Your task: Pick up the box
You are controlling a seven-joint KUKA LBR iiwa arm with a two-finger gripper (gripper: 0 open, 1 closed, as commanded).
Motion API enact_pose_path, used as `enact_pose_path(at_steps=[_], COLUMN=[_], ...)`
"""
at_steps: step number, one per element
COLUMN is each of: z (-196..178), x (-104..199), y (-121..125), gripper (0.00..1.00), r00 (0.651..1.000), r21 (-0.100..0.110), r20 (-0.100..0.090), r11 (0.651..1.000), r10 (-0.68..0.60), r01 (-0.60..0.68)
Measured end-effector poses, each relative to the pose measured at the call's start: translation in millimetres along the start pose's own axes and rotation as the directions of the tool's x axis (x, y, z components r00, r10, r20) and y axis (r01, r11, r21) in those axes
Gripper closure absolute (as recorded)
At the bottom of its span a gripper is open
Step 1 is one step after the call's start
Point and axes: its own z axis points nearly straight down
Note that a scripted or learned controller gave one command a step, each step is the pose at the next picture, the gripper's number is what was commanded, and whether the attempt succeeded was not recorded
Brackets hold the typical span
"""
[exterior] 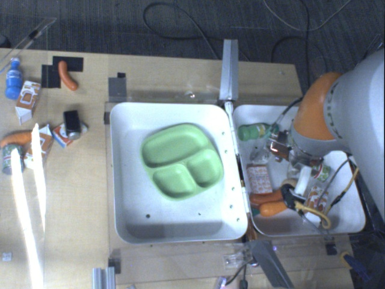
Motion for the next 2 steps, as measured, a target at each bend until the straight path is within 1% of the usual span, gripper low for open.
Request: enact_pose_path(at_steps=[1,2], z=[0.0,-124.2], x=[0.0,35.9], y=[0.1,4.0], gripper=[0.00,0.00], r00=[1.000,0.985], r21=[0.000,0.001], r20=[0.000,0.001], r11=[1.000,0.985], r10=[0.000,0.170], r01=[0.000,-0.170])
